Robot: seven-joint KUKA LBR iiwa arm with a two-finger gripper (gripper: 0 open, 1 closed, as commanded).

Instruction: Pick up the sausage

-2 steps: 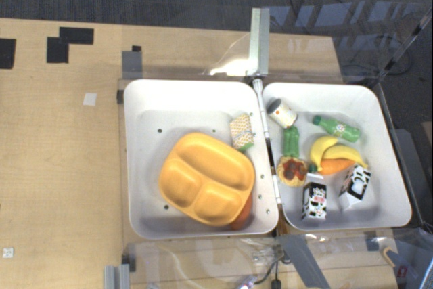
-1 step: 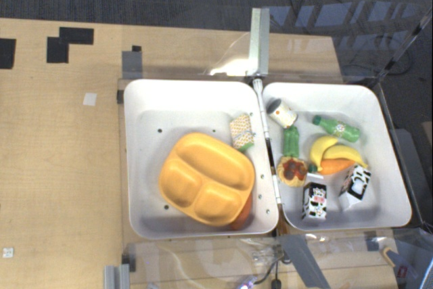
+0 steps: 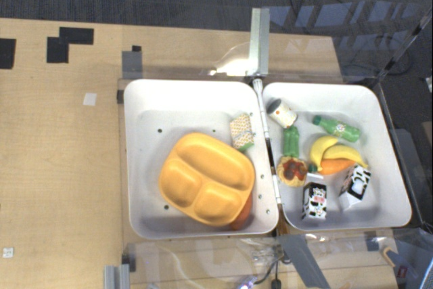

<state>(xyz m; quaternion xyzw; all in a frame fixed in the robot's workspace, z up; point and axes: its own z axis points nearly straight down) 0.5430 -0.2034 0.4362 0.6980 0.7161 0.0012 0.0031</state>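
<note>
Even, bright overhead light; a glare patch on the left bin's (image 3: 135,145) far rim, soft shadows, slightly soft focus throughout.
</note>
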